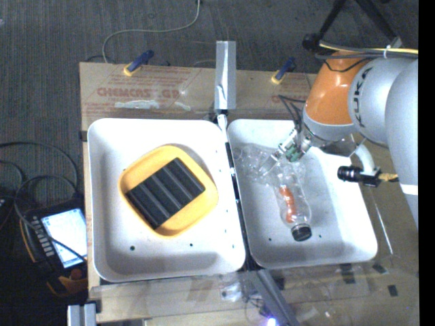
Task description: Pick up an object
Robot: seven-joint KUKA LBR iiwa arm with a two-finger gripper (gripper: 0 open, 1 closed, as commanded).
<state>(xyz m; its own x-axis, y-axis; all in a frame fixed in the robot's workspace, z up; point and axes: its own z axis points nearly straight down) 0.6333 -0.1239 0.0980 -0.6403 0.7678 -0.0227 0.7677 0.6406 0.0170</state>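
Clear plastic bottle with dark cap, lying in right bin.

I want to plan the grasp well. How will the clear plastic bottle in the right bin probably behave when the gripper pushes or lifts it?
The clear plastic bottle lies on its side, so a push would likely roll it. It looks thin-walled and nearly empty, so probably light and easily squashed. Its smooth surface may slip between the fingers.

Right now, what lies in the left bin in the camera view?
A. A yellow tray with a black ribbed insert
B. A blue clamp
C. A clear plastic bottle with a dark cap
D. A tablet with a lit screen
A: the yellow tray with the black ribbed insert rests inside the left bin, while the clear plastic bottle lies in the right bin.
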